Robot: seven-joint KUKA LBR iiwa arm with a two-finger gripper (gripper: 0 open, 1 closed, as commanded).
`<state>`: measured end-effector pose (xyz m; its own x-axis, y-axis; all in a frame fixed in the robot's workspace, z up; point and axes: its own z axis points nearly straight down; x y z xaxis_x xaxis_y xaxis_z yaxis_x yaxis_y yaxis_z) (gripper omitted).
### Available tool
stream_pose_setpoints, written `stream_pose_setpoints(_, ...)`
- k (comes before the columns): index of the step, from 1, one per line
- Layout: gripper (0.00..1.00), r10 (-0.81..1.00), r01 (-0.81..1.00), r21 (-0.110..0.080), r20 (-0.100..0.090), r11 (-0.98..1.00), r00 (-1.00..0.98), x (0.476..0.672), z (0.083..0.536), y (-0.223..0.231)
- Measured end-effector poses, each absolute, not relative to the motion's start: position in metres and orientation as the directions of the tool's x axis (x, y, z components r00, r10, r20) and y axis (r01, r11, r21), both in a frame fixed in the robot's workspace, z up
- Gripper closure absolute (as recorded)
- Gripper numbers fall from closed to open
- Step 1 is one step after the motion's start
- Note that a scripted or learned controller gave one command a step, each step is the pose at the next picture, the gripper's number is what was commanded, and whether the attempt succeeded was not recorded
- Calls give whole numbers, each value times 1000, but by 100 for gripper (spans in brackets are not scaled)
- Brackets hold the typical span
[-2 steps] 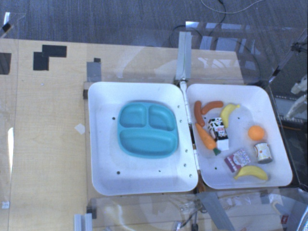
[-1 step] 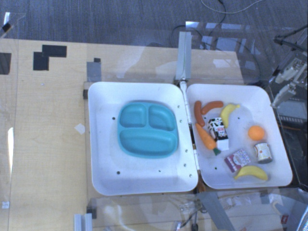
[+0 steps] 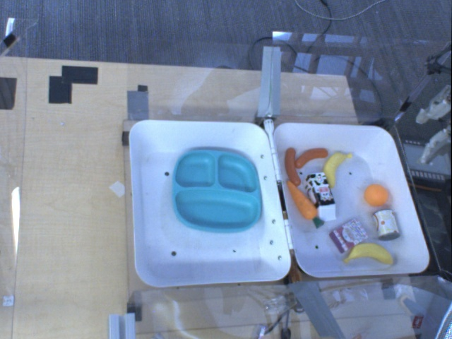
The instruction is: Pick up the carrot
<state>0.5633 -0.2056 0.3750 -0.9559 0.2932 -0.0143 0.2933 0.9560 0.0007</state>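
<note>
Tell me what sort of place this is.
Most likely a robotics lab test bench. Two shallow white bins, left and right, sit on a wooden bench; toy food such as a carrot and a blue divided plate fill them, with a loose cable on carpet.

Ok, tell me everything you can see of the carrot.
The carrot is orange, smooth like a plastic toy, tapering, with a small dark green end pointing toward the bin's front. It lies flat and slanted in the right bin, near the wall it shares with the left bin. Its upper end meets a sausage; the milk carton lies against its right side.
</note>
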Motion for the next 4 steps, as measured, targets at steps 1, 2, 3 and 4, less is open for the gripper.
stream_pose_setpoints(1,0,124,124,-2,-15,992,-992,537,438,-192)
stream_pose_setpoints(2,0,-238,-238,-4,-13,971,-971,599,438,-195)
stream_pose_setpoints(3,0,-7,-7,-1,-13,1000,-1000,662,394,-204)
stream_pose_setpoints(4,0,-4,-4,-1,-15,1000,-1000,670,439,-160)
